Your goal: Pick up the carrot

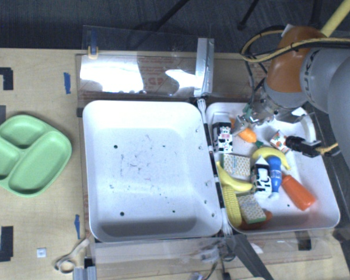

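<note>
Your claw (249, 119) hangs low over the far end of the right bin (329, 212), just beside the carrot (247, 136), which lies against the bin floor near the far wall, its orange body angled toward the bin's middle. Whether the claw is spread or pressed together, you cannot tell from here; the metal parts blur into the clutter, and nothing orange shows gripped in it. Expect the carrot to be light, stiff and rather smooth, likely a plastic toy, so it could skid or roll out if you nip it near the tapered tip. Take it across the thicker middle, square to its length. Around it the bin is crowded: a black-and-white toy (224, 139) just beside it on the divider side, a banana (236, 179) nearer the camera, a blue bottle (274, 174) and an orange bottle (297, 192) beyond. The left bin (105, 118) and the green plate (28, 155) on the surface (35, 69) sit well apart.
</note>
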Tool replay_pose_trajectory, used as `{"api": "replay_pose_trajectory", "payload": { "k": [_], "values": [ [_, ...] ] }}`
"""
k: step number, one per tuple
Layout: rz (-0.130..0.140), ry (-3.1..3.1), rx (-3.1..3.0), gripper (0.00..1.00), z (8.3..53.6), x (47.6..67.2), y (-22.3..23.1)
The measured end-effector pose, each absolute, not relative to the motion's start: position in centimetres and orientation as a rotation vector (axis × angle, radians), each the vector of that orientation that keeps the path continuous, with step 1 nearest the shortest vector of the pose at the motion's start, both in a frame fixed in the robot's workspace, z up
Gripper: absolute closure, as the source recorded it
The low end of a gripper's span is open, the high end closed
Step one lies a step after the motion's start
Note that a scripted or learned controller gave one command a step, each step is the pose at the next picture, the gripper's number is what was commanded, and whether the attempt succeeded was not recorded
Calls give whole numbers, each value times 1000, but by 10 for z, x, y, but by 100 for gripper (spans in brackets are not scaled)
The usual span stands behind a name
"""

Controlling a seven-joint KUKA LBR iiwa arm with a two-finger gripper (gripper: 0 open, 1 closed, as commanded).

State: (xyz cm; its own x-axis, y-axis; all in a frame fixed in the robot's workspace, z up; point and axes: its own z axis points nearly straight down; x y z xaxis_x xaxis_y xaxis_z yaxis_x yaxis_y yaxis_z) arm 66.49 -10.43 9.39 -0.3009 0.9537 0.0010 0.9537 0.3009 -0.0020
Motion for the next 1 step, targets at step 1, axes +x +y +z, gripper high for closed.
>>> {"api": "replay_pose_trajectory", "payload": {
  "k": [1],
  "values": [
    [-2,-2614,-1745,100,184,650,-91]
  ]
}}
